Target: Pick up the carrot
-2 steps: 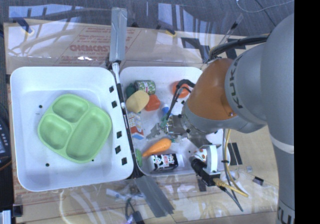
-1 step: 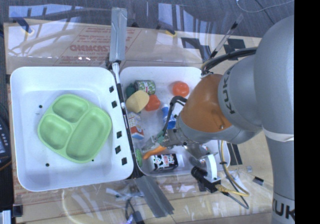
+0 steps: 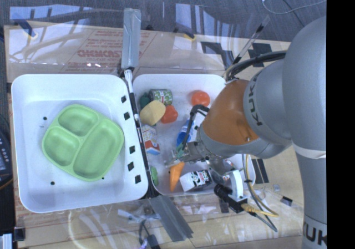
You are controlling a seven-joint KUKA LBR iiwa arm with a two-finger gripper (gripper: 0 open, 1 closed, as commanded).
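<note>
Gripper (image 3: 188, 156) sits low over the right bin (image 3: 213, 82), at the end of the grey arm (image 3: 288, 103) whose orange band (image 3: 230, 115) bulks over the bin's right half. Whether it is released or clenched cannot be told from here; the wrist body covers most of it.

Taking the carrot (image 3: 176, 176) as the landmark: the tool is just above and slightly right of it in the view, near but seemingly not on it, and nothing orange can be seen caught in the tool. The carrot lies close to the bin's near wall, its long axis running roughly up and down the view with a slight lean, the thicker end uppermost toward the gripper and the tip pointing at the near rim.

Just right of the carrot, touching or nearly so, lies a small black-and-white carton (image 3: 197, 179). Up from the carrot, past the tool, stands a blue item (image 3: 184, 132); farther up again are a yellow lump (image 3: 152, 112) and a red piece (image 3: 169, 114), with an orange ball (image 3: 201, 98) and a green can (image 3: 161, 96) toward the far wall. Well left of the carrot, in the other bin, rests a green divided plate (image 3: 83, 142).

My judgement: the coming move turns on a short shift toward the near rim, with the closing direction set across the carrot's long axis, and the carton crowding one side.
</note>
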